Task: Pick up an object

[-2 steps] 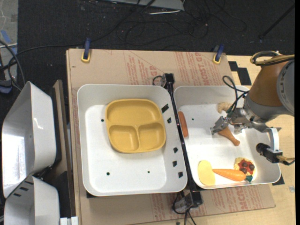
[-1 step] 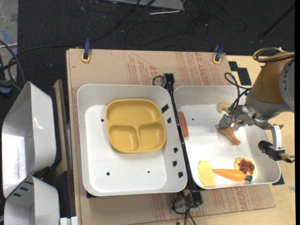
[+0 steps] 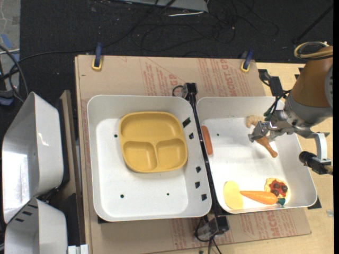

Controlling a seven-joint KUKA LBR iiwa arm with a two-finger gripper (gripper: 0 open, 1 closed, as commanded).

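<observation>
My gripper (image 3: 261, 133) is low over the upper middle of the right bin (image 3: 302, 157), at the end of the grey arm that comes in from the right. Directly under it lies a tan and brown drumstick-shaped toy (image 3: 270, 150). The toy's pale end (image 3: 252, 121) pokes out up-left of the gripper and its brown end down-right. The gripper covers the toy's middle. A red sausage (image 3: 207, 141) lies along the bin's left wall.
At the right bin's front lie a pale yellow disc (image 3: 232, 194), an orange carrot (image 3: 259, 197) and a small red and yellow toy (image 3: 277, 187). A yellow divided plate (image 3: 153, 142) sits in the left bin (image 3: 106, 194).
</observation>
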